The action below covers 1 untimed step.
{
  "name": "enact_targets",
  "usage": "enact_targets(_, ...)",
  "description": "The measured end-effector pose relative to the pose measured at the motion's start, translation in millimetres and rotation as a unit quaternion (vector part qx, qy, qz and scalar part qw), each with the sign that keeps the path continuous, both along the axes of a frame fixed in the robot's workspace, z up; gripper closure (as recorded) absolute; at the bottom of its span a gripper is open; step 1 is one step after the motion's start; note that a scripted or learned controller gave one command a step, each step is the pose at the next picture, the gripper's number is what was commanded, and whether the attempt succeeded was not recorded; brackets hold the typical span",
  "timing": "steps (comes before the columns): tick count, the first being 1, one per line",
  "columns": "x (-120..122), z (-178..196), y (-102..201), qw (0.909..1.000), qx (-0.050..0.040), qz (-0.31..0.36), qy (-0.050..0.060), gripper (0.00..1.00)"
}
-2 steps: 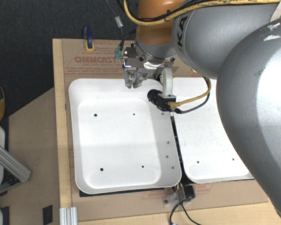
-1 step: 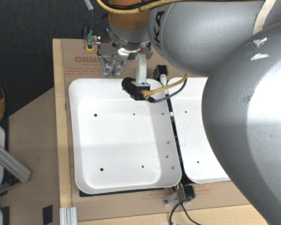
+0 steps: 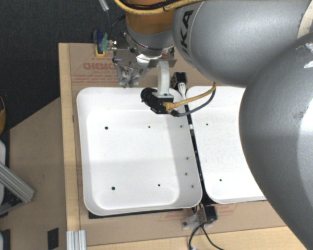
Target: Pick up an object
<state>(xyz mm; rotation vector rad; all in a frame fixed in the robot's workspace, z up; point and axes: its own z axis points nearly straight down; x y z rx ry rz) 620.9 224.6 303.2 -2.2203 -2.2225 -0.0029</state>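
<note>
My claw (image 3: 129, 78) hangs at the far edge of the counter (image 3: 70, 139), just beyond the far rim of the left bin (image 3: 94, 202), near that bin's far right corner. Its metal fingertips point down over the brown board printed with red lettering. From this angle the fingers overlap one another and the wrist housing covers their upper part; I cannot tell how the claw is set, and I see nothing between the tips.

Orange band (image 3: 146, 9) sits directly above the wrist. Grey arm links fill the right side of the view and cover most of the right bin (image 3: 224, 155).

A white bracket with a black fitting (image 3: 155, 100) hangs from the wrist over the far rim of the left bin, with a tan cable looping from it toward the right bin.

Object to pick: I cannot make one out in either bin. The left bin's floor shows a few small dark dots, the same as the dots on the visible part of the right bin.

A small blue and yellow part (image 3: 99, 43) sits at the far left corner of the board. A black connector with a cable (image 3: 207, 213) lies at the near edge, between the two bins.
</note>
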Motion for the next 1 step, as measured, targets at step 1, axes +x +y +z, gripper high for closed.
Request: enact_targets(1,-18.2,25.8,0.0,1.0,0.0001,0.0,-0.001,1.0)
